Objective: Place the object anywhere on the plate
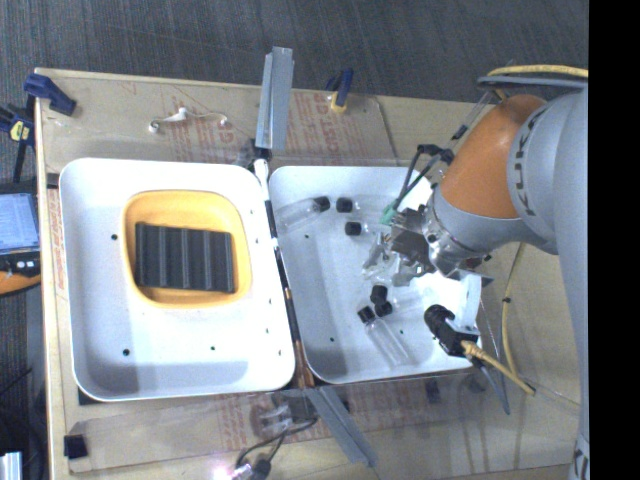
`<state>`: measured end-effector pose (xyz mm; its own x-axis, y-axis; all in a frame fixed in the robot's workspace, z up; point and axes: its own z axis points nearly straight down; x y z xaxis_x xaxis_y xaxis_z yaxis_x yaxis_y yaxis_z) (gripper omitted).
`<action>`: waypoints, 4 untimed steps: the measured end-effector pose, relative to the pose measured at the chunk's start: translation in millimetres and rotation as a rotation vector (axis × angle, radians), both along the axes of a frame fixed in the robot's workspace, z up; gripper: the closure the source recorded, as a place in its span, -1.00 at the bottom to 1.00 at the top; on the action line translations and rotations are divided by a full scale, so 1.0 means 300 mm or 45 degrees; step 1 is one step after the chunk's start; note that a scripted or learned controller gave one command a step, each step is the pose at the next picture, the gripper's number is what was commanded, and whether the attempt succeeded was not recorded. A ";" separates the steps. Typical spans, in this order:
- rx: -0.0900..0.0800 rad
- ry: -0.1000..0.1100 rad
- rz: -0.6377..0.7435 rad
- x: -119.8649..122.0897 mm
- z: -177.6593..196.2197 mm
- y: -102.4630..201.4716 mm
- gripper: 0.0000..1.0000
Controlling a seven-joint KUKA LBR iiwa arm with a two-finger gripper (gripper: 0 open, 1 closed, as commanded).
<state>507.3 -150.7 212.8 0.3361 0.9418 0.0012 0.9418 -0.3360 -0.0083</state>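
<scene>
Fingers of the gripper point(392, 258) are lying blurred, state unclear, over the right bin point(310, 353); left of it, a ridged yellow plate point(185, 206) is sitting.

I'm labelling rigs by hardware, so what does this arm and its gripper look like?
The arm is a thick, rounded grey body with a broad orange band above the wrist, and part of dark lettering shows on the grey shell. Thin dark cables, one with a green fitting, loop along the wrist. The gripper is a small metal and black assembly, too cluttered to make out in detail.
</scene>
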 end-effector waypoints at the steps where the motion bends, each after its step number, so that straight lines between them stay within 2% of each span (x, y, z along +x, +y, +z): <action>1: -0.003 -0.005 0.209 0.109 0.110 0.152 1.00; 2: -0.002 -0.005 0.288 0.252 0.132 0.348 1.00; 3: 0.000 -0.001 0.516 0.388 -0.077 0.451 1.00; 4: 0.000 -0.001 0.516 0.388 -0.076 0.451 -1.00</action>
